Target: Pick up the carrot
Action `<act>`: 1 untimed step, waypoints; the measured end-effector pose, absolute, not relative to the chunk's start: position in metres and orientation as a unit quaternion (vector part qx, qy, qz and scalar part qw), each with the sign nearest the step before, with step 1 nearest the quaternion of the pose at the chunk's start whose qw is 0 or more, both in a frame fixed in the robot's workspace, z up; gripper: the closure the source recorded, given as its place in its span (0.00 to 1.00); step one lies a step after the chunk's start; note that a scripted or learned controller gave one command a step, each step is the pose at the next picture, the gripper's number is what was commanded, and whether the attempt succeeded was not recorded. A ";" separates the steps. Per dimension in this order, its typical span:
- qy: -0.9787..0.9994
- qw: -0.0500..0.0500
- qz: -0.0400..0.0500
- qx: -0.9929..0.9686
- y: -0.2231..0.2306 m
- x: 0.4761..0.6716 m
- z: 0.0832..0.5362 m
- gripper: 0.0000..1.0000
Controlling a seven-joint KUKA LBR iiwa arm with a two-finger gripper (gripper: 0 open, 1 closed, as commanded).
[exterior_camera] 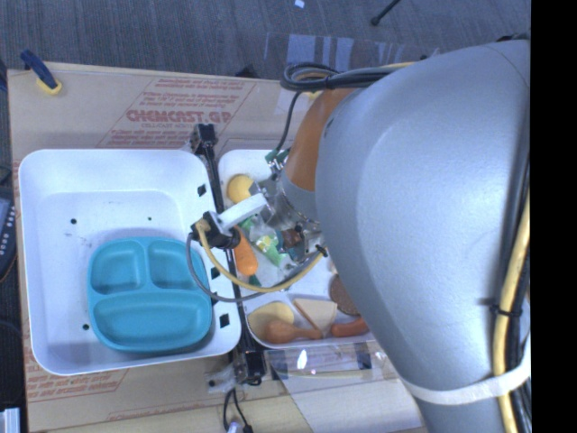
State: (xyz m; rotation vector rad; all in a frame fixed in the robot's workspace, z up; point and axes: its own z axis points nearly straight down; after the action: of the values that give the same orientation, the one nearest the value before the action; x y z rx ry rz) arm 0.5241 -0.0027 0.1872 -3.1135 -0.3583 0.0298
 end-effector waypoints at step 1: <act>-0.114 0.004 0.009 -0.993 -0.003 0.524 0.187 0.00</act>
State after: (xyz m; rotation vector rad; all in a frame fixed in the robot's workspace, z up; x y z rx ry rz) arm 0.5241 -0.0026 0.1873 -3.1134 -0.3583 0.0297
